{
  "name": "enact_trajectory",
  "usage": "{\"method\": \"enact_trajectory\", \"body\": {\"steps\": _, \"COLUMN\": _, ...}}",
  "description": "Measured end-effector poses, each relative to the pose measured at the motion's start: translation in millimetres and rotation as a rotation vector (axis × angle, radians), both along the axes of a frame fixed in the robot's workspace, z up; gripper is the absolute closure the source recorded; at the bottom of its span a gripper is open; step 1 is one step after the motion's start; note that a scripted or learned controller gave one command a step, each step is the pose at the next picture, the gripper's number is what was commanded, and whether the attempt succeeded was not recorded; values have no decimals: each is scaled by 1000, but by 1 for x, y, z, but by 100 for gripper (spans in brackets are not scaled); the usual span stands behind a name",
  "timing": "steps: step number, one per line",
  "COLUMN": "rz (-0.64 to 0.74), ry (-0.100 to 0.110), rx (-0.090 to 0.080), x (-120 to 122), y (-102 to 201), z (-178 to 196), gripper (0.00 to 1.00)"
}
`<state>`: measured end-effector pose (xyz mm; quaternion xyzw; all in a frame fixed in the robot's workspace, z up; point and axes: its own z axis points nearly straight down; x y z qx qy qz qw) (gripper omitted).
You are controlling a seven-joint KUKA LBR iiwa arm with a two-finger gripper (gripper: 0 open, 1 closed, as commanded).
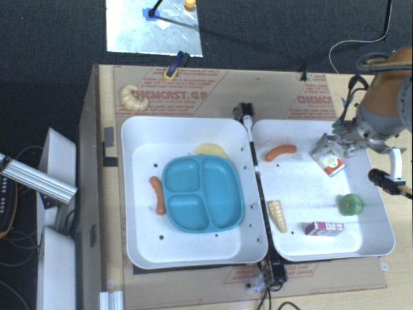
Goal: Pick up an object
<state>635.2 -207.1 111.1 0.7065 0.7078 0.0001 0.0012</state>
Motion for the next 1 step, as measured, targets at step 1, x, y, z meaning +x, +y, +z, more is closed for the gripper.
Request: {"method": "enact_trajectory", "body": {"steps": 1, "rz": -1, "ry": 0, "rx": 0, "x": -13, "y": 0, "z": 6, "gripper": 0}}
